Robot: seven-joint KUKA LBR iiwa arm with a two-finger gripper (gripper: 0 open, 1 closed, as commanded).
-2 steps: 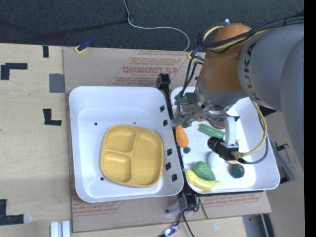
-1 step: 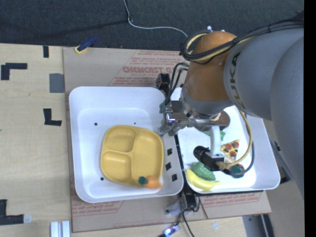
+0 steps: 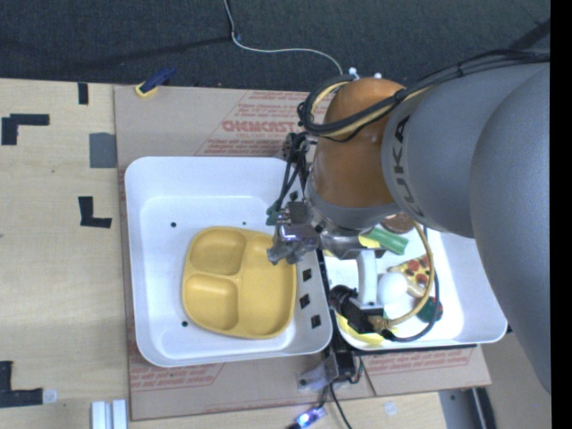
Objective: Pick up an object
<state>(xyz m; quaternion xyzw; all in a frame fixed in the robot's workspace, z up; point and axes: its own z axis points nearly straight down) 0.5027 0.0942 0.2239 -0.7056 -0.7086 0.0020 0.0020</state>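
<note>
The gripper point(image 3: 288, 235) shows as a cluster of metal parts and black linkage low over the divide between the two bins. It sits at about 2 o'clock on the rim of a yellow divided plate point(image 3: 237, 280). From this angle I cannot tell whether it is open or closed. I also cannot tell whether it touches the plate or merely hangs above its edge, and nothing can be seen gripped in it.

The plate has three compartments and lies flat in the left bin point(image 3: 147, 239), pushed toward the 4 o'clock side of the floor with its right edge close to the bin's right wall.

Behind the gripper, toward 2 o'clock, the orange band point(image 3: 353, 159) and the broad grey arm point(image 3: 483, 150) cover most of the right bin point(image 3: 478, 315).

In the part of that bin that shows, a green object point(image 3: 391, 239) lies at the 12 o'clock end. A white rounded object point(image 3: 393, 287) sits just below it. A small red and yellow item point(image 3: 416, 273) lies just beside the white one at its 2 o'clock, and a small green piece point(image 3: 435, 310) lies toward 4 o'clock. What these are is too hidden to tell.

Both bins rest on a cardboard sheet point(image 3: 214, 123) with red print. A small blue and yellow object point(image 3: 154, 80) lies at the sheet's 11 o'clock corner.
</note>
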